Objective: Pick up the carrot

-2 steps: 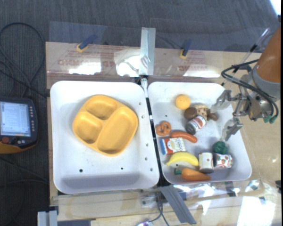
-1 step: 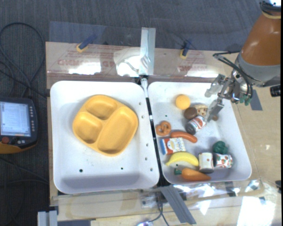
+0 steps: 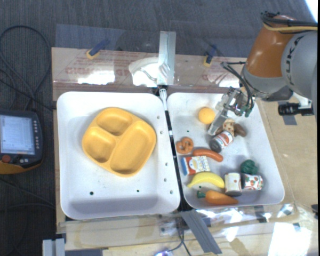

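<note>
The orange carrot with a green stub lies at the near edge of the right white bin, just in front of a yellow banana and beside a small white can. The two-finger gripper hangs over the bin's far half, well apart from the carrot, its tips just above a tipped red-and-white can; whether its tips are spread I cannot tell. A yellow divided plate sits in the left white bin.
</note>
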Action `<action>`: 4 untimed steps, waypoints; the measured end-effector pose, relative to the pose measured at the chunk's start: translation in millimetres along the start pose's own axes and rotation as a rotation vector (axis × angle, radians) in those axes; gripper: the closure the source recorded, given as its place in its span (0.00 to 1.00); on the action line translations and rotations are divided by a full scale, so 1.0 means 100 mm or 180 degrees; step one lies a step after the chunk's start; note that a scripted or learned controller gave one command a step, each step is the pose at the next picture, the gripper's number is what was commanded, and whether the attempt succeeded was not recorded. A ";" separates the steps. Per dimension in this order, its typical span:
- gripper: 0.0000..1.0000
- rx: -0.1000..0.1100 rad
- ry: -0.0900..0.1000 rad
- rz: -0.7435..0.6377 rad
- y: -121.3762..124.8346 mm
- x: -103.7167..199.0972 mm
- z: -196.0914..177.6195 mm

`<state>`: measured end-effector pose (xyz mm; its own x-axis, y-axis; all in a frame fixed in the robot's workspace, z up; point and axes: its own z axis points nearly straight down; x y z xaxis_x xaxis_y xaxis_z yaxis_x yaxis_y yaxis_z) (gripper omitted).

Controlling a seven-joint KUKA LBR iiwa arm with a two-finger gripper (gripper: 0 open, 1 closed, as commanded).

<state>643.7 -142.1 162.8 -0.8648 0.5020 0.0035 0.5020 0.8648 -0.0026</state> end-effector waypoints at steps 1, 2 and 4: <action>0.00 -0.0008 -0.0033 0.0247 0.32 0.03 0.66; 0.00 -0.0016 -0.0063 -0.0779 -0.01 0.22 0.72; 0.00 -0.0014 -0.0037 -0.1059 0.42 0.17 0.68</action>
<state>649.6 -97.2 94.7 -0.9813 0.1921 -0.0078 0.1921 0.9814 0.0010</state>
